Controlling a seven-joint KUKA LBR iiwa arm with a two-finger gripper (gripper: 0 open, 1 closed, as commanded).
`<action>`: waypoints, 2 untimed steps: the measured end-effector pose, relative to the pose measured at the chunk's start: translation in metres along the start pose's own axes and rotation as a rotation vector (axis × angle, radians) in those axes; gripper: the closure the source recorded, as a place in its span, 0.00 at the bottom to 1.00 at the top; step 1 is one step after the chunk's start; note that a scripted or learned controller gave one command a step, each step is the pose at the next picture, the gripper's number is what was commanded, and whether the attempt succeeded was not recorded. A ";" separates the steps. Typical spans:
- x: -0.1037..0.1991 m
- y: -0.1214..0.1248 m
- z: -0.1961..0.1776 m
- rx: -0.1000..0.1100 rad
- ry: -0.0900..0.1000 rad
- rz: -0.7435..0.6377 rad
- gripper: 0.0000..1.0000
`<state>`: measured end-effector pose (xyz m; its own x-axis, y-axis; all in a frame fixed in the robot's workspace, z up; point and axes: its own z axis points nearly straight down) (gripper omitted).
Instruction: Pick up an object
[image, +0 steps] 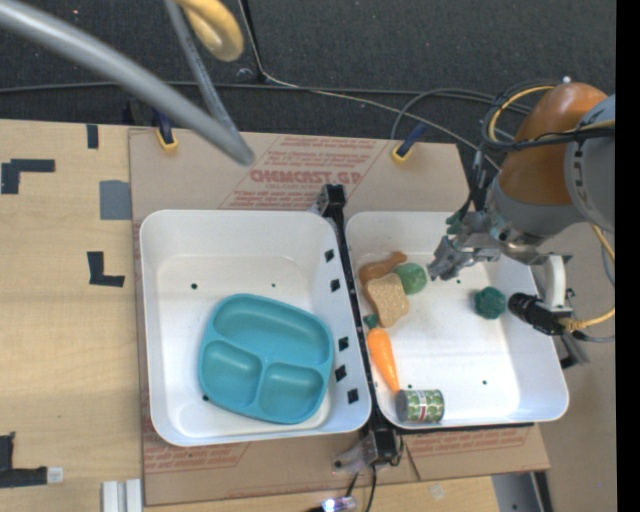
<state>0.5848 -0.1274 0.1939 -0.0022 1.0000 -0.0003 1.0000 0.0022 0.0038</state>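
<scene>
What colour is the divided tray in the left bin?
The tray is light blue, almost turquoise. The camera view shows it best, lying in the left bin.

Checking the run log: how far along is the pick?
Done: the claw is down inside the right bin, close to the green ball. In hand: nothing seen between its tips. Left: the grasp and lift; the carrot, can, bread slice and dark green piece all lie on the bin floor.

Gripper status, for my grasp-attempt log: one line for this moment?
gripper: over right bin | nearest: green ball | grasp: none seen
</scene>
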 end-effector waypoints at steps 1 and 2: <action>0.005 0.010 -0.049 0.000 0.000 -0.001 1.00; 0.006 0.010 -0.080 0.002 0.000 0.000 1.00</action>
<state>0.5949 -0.1216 0.2735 -0.0019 1.0000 0.0001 1.0000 0.0019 0.0023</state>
